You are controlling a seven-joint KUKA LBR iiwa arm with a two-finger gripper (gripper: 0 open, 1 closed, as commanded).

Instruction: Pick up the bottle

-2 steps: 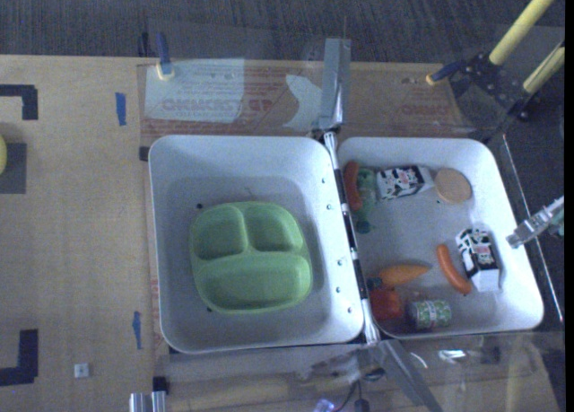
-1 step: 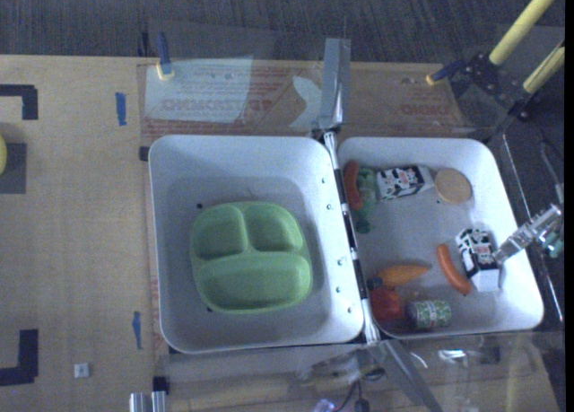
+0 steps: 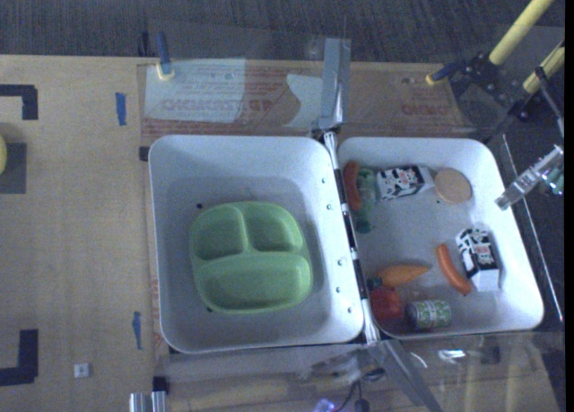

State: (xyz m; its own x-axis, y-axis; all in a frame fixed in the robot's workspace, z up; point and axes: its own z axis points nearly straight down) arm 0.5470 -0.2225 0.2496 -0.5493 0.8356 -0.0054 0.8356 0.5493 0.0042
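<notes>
Camera view, listed from the near rim of the surface (image 3: 72, 249) outward. Right bin (image 3: 516, 249), near edge: a small bottle (image 3: 429, 313) with a green label, lying on its side and tucked against the front wall, a red item (image 3: 387, 302) touching its left end; lying flat, it likely needs a grip across its body. Just beyond: a carrot (image 3: 404, 272) and an orange sausage (image 3: 453, 268), then a black-and-white carton (image 3: 478, 254) by the right wall. Far end: a second carton (image 3: 400, 181), a tan round disc (image 3: 453, 186), and red and green pieces (image 3: 357, 188) against the dividing wall. Left bin (image 3: 179, 168): one green divided plate (image 3: 250, 255), set centrally. Gripper (image 3: 531, 179): outside the right bin's far right corner, well apart from the bottle, carrying nothing visible; whether the jaws are spread or pressed together, cannot tell. Task judged not begun.
</notes>
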